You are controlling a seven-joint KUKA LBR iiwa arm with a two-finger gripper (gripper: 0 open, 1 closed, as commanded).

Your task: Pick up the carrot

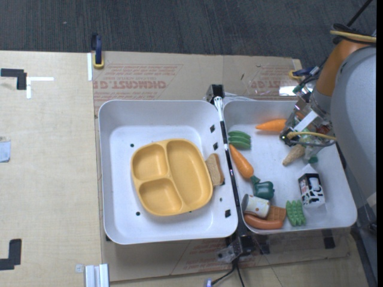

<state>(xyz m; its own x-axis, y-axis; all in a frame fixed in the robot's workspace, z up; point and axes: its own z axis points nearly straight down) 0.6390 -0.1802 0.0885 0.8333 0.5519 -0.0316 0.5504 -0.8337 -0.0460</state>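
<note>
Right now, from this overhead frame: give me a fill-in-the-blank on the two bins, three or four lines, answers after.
1. The yellow plate has ____ compartments.
2. The yellow plate lies in the ____ bin.
3. The gripper hovers over the ____ bin.
4. The small carton beside the green toy is patterned black and ____.

Missing words: three; left; right; white.

likely a robotics lab: a plywood worktop with taped markers, two white bins of toy food, cabling, dark carpet beyond.
</note>
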